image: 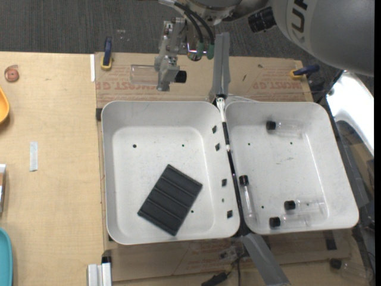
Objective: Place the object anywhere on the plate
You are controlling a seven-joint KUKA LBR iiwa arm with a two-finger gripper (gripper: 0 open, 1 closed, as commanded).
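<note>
- In the left bin (119,130), toward its 6 o'clock edge, a dark ribbed plate (171,198) lies flat and skewed.
- The right bin (333,159) holds clear tubes with black caps: one (274,222) at 7 o'clock, another (290,205) just beside it, a third (271,125) up near 11 o'clock.
- A further tube (244,189) lies along the right bin's 9 o'clock wall.
- Beyond the bins, over the table (53,112), the hand (164,83) hangs at 12 o'clock of the left bin; whether it is spread or pinching, I cannot tell.

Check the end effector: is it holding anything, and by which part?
Cannot tell. The end effector hangs above the bench behind the left bin; a clear, tube-like shape lies beside it, but no grip is visible.
</note>
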